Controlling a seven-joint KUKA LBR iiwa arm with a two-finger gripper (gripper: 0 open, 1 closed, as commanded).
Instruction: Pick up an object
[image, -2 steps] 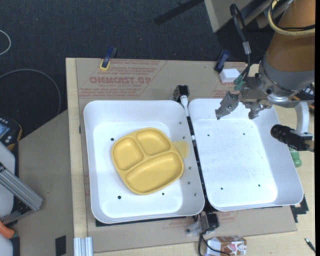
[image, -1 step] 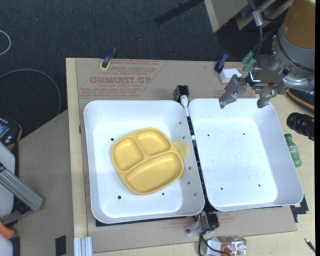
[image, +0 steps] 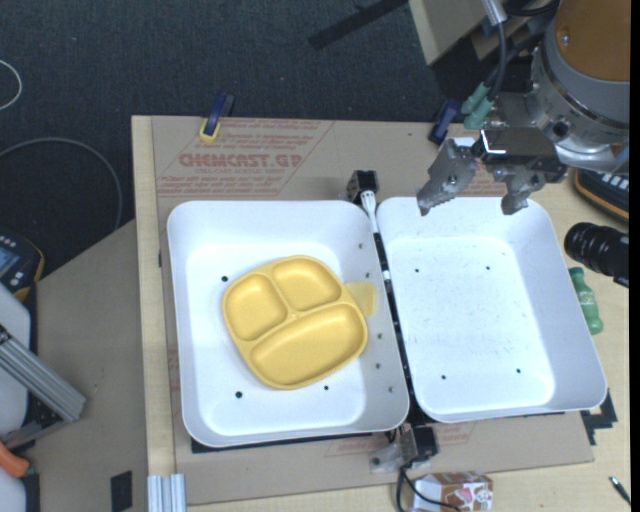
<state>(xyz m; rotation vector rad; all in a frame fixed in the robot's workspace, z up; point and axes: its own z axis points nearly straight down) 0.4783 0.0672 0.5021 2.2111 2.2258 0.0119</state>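
Note:
A yellow divided plate (image: 294, 320) with three compartments lies in the left white bin (image: 190, 250), slightly right of the bin's middle. My gripper (image: 472, 196) hangs above the far edge of the right white bin (image: 570, 300), well to the right of the plate. Its two grey fingers (image: 438, 190) are spread wide apart, open, with nothing between them.
Both bins rest on a cardboard sheet (image: 250, 150) on the bench. A black clamp (image: 362, 186) sits at the far end of the seam between the bins. A green object (image: 586, 300) lies just outside the right bin's right rim. Cables and clips lie around the board.

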